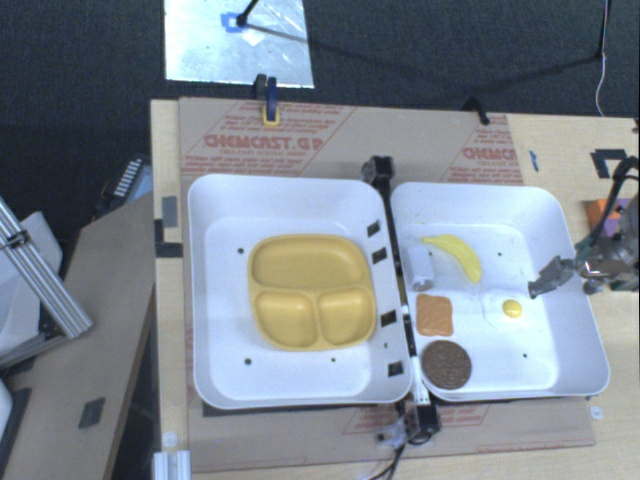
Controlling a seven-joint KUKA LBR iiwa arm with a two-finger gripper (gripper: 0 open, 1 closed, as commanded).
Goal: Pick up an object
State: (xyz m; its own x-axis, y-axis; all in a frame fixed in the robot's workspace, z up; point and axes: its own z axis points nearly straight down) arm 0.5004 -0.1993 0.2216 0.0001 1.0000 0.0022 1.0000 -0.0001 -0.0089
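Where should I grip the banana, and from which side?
Grip the banana across its narrow middle, coming straight down. It lies flat in the right bin, curved, with bare floor on its right; the small grey object crowds its left.

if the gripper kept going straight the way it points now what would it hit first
The gripper points leftward and slightly down into the right bin. Carried straight on, it would probably first meet the fried egg lying just ahead of its tip, though its height above the bin floor is unclear from this slanted view.
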